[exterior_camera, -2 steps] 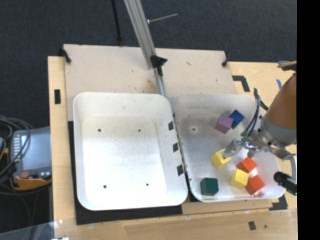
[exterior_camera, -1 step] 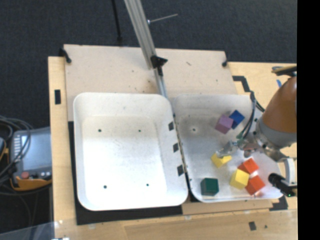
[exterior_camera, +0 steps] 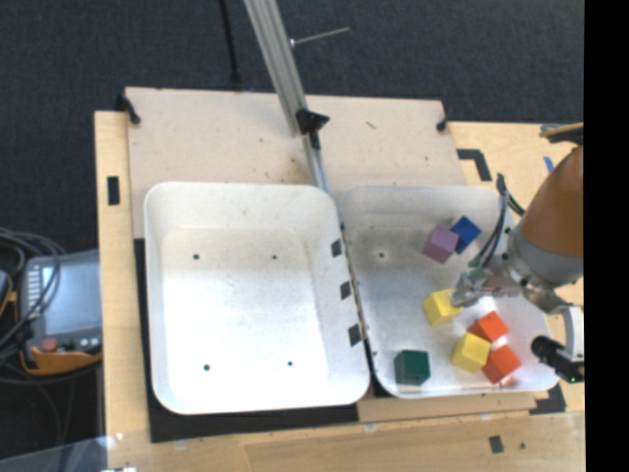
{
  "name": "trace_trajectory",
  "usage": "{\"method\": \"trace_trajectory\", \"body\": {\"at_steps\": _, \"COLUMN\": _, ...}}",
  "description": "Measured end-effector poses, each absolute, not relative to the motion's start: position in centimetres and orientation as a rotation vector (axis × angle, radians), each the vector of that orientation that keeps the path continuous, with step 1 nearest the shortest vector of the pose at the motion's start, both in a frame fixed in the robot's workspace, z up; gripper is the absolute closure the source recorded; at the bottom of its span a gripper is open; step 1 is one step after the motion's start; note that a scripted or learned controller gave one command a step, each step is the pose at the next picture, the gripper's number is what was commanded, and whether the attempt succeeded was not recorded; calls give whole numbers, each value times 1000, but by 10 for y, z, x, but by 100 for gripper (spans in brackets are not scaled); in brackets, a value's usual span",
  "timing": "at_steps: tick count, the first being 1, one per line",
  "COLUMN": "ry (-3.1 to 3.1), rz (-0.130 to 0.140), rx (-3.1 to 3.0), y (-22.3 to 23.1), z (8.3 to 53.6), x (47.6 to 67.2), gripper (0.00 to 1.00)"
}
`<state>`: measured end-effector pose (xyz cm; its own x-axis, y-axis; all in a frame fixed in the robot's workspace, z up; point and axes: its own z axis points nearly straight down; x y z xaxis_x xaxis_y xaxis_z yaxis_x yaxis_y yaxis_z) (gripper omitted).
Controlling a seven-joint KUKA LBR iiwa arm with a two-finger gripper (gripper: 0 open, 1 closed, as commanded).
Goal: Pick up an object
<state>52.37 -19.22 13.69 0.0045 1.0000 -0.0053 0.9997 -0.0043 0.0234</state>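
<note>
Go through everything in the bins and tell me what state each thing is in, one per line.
gripper: low in the right bin, beside the yellow block
purple block: loose, touching the blue block
green block: loose, apart
yellow, orange and red blocks: clustered
left bin: holding no blocks

The arm (exterior_camera: 555,214) is cut off by the right edge. The gripper (exterior_camera: 470,293) fingertips are too small to resolve.

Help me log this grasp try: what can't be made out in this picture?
- Gripper: finger state too small and blurred to read, low over the yellow block.
- Orange blocks: count unclear; they overlap with something white between them.
- Arm: cut off by the camera view's right edge.
</note>
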Motion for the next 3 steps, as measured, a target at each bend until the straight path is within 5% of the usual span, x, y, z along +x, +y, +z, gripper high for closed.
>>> {"method": "trace_trajectory", "body": {"at_steps": 2, "ry": 2220, "rz": 6, "rx": 2210, "y": -191, "z": 246, "x": 523, "gripper": 100}}
{"method": "trace_trajectory", "body": {"at_steps": 3, "ry": 2227, "rz": 3, "rx": 2211, "y": -192, "z": 259, "x": 524, "gripper": 100}}
